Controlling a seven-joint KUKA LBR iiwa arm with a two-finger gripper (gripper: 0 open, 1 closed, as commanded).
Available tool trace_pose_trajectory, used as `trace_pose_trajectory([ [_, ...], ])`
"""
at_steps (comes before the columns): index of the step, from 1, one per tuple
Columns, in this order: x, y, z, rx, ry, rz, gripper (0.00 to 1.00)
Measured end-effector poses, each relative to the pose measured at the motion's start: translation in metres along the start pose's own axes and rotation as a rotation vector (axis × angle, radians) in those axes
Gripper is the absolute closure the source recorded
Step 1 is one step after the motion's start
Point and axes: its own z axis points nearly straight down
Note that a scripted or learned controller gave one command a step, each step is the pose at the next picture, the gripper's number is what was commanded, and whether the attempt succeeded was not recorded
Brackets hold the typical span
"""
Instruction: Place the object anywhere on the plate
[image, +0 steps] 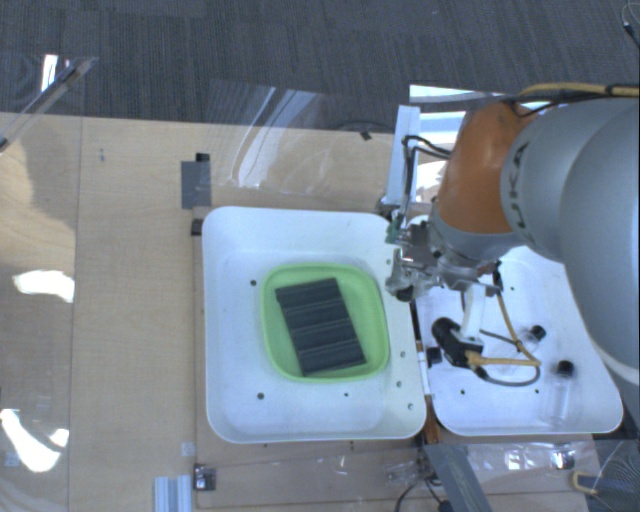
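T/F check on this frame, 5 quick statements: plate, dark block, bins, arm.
1. The green plate sits in the left bin. True.
2. The dark ribbed block lies on the plate. True.
3. The block is in the right bin. False: it is in the left bin, on the plate.
4. The arm hangs over the left bin's far left corner. False: it is over the right bin, near the divide between the bins.
5. The plate is red. False: it is light green.
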Motion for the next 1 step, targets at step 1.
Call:
trace_pose_trajectory([
  [1, -0.0002, 0.0001, -0.0001, 0.000, 0.000, 0.001, 0.00],
])
